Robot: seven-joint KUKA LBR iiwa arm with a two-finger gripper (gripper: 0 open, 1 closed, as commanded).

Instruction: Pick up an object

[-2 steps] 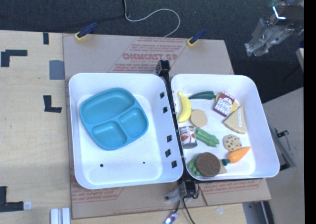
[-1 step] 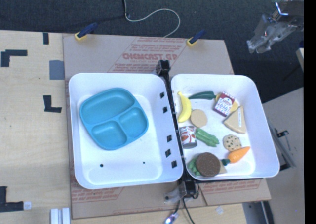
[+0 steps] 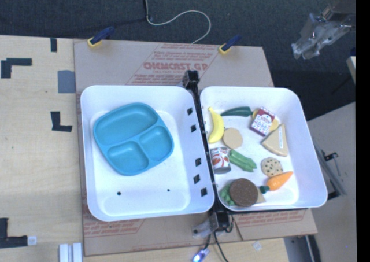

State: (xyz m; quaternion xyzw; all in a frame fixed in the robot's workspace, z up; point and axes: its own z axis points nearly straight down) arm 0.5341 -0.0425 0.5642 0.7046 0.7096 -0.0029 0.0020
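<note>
Gripper sits high at far right, well apart from both bins, out over the dark floor. Too blurred to make out; cannot tell the state of the jaws.

Right white plastic bin holds the candidates, crowded: yellow toy banana against the left wall, round tan cracker disc touching it, dark green bean pod at the far side, red-and-white snack box, pale cheese wedge, small red-labelled can, green pickle piece, speckled cookie, orange toy carrot, brown burger patty on green leaf nearest.

Left white bin carries a blue divided plastic tray.

Risks, judged: no target is committed yet. Items touch (banana and cracker, can and pickle), so a descent may nudge neighbours or pinch two. Flat pieces offer little to grip; things along the wall may block one side of the jaws.
</note>
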